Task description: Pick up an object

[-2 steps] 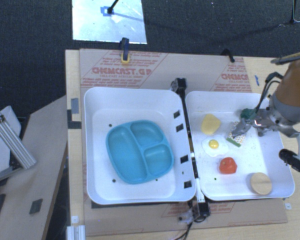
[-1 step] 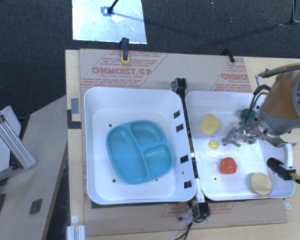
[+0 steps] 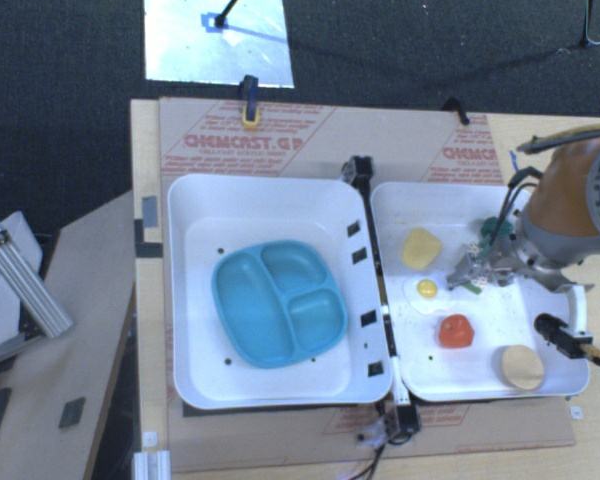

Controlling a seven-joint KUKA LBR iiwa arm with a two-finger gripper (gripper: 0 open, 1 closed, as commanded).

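A single fixed camera looks down at a slant from above the bench, far enough off to take in both white bins. The left bin sits near the frame's centre; the right bin lies just right of it, the arm entering beyond, dark floor above it.

My arm is cut off at the right edge; I cannot judge the gripper finger spacing.
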